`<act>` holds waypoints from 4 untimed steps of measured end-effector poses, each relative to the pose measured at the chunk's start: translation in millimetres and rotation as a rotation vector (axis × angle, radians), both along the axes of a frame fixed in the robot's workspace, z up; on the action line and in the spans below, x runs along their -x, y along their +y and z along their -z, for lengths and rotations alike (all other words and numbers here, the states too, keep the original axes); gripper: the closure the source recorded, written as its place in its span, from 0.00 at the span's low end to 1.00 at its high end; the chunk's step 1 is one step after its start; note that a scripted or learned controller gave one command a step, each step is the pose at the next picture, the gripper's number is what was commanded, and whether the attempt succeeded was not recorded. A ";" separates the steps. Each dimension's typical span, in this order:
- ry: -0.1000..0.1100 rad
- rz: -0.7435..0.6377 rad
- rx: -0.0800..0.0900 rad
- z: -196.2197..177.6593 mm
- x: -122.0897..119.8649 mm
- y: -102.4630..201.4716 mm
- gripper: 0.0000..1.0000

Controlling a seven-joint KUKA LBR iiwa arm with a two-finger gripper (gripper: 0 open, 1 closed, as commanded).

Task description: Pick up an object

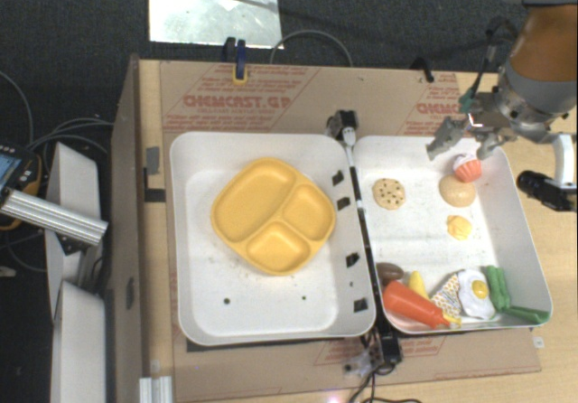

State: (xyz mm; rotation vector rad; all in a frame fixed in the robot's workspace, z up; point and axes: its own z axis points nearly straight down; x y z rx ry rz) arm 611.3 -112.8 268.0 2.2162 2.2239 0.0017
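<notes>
Hand (467,141) spread open above the cupcake (467,169); holding nothing.

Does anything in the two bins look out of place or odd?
Nothing looks spilled or broken. The yellow divided plate lies askew in the left bin, and most toy foods crowd the right bin's near corner, the carrot among them.

Arm enters from right, orange band above wrist; tool (466,143) pointing down-left, fingers (442,141) spread apart.
</notes>
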 end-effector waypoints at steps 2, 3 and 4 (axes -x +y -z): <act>0.004 -0.003 -0.001 189.4 -50.7 -88.6 0.00; -0.004 -0.004 0.001 171.4 -52.6 -89.8 1.00; -0.005 -0.007 -0.002 121.4 -59.7 -26.3 1.00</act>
